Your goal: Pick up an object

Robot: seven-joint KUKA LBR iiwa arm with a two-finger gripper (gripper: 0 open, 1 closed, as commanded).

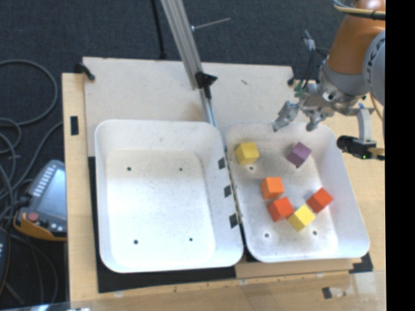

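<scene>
Lying in the right-hand white bin (347, 222), six small cubes are seen, none of them touched by the arm. A purple cube (299, 154) sits toward the bin's one o'clock, nearest the gripper (297, 121), which is held just above it at the bin's far rim. The two fingers are spread apart with nothing between them. A yellow cube (247, 153) is found at about eleven o'clock in the bin, close to the divide between the bins. Near the centre an orange cube (272, 187) is placed, and just below it, at about six o'clock from it, a red-orange cube (281, 208) is set. A second yellow cube (301, 218) lies against that one at its four o'clock, and a further red-orange cube (320, 200) is seen touching or nearly touching this yellow one at its one o'clock.

The left-hand white bin (104, 173) is seen at nine o'clock from the cubes. Both bins are carried on a pale wooden bench (142, 86). An aluminium rail (181, 34) is slanted down from twelve o'clock to the gap between the bins. The grey arm with its orange band (350, 44) is brought in from two o'clock. On the dark floor at eight o'clock a handheld control pendant (45, 199) is lying among cables.
</scene>
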